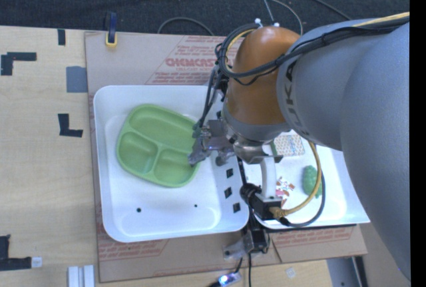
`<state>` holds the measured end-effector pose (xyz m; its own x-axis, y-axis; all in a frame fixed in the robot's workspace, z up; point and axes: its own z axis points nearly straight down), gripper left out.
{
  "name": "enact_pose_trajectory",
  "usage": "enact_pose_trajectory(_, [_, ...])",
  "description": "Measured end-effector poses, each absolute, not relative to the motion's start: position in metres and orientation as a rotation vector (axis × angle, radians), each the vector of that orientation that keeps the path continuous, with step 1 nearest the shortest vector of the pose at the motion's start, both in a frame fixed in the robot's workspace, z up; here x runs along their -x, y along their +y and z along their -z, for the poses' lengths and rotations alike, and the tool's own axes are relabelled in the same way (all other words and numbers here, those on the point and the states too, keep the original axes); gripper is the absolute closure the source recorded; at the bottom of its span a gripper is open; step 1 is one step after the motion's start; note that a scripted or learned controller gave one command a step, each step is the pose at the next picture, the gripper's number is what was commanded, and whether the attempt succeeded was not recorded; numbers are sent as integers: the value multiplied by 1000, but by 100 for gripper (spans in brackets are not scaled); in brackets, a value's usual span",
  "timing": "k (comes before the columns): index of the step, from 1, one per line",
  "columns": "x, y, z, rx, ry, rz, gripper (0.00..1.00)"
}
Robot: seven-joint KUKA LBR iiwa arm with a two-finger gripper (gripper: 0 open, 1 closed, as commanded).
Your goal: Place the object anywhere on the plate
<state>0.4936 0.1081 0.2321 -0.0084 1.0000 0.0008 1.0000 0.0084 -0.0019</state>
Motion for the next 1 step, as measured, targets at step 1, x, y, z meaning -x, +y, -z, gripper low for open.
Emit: enact_pose_trajectory(1, [-494, 105, -232, 2218, -2223, -3, 0])
